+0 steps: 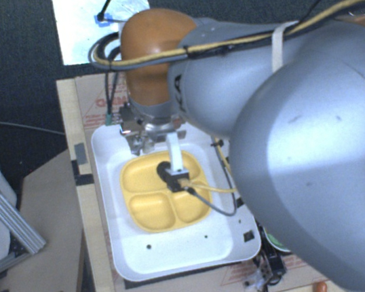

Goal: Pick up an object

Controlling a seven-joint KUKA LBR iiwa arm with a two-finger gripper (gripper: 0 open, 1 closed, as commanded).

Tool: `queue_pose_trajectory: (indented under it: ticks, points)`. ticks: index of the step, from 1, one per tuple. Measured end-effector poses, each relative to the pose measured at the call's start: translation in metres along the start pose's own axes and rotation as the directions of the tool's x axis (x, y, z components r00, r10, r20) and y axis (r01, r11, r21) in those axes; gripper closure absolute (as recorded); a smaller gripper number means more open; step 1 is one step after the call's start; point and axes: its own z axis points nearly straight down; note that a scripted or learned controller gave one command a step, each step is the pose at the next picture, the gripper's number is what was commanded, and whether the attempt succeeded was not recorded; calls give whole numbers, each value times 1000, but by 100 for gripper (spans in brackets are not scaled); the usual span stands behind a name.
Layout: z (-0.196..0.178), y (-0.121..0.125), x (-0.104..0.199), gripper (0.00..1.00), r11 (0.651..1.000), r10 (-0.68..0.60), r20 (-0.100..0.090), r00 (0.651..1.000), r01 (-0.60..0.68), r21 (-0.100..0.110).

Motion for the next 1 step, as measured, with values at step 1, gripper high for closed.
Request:
queue_pose_trajectory:
  ticks: [1]
  points:
    - [11,44,-4,100,1000,0,0,1000,0,-2]
